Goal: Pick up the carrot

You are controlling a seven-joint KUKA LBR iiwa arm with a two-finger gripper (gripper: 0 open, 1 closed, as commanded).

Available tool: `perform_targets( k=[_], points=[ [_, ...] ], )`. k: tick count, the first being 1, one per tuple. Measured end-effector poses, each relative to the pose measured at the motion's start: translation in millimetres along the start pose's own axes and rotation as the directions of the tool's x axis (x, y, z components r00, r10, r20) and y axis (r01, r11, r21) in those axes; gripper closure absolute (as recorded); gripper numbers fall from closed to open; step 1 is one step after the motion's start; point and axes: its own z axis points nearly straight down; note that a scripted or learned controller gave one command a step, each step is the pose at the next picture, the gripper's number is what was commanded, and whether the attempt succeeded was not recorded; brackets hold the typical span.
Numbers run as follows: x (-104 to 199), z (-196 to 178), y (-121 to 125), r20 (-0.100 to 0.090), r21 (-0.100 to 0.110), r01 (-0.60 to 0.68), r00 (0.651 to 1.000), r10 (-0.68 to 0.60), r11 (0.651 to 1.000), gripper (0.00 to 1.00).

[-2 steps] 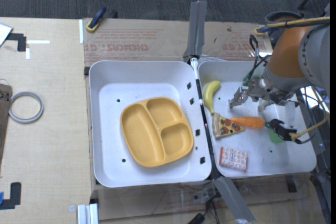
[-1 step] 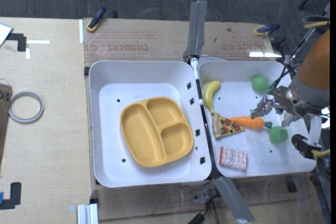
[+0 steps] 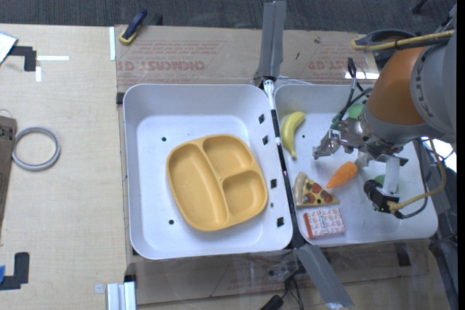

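The orange carrot [image 3: 341, 174] lies in the right bin [image 3: 414, 229], tilted, with its thin tip pointing down-left toward a pizza slice. My gripper [image 3: 325, 147] hovers just above and to the left of the carrot, over the bin floor between the banana and the carrot. Nothing shows between its jaws, and the carrot rests apart from it. The grey wrist and orange band cover the bin's right side.
A yellow banana [image 3: 292, 131] lies by the right bin's left wall. A pizza slice [image 3: 313, 192] and a small red-and-white packet [image 3: 322, 222] lie near its front. Something green [image 3: 354, 111] peeks out behind the wrist. The left bin [image 3: 145, 120] holds a yellow divided plate [image 3: 216, 181].
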Motion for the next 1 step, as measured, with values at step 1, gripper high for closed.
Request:
perform_targets(
  k=[1],
  points=[
    [-34.2,-0.1,1.1,-0.004,0.000,0.240,0.971,-0.240,0.971,0.00]
  ],
)
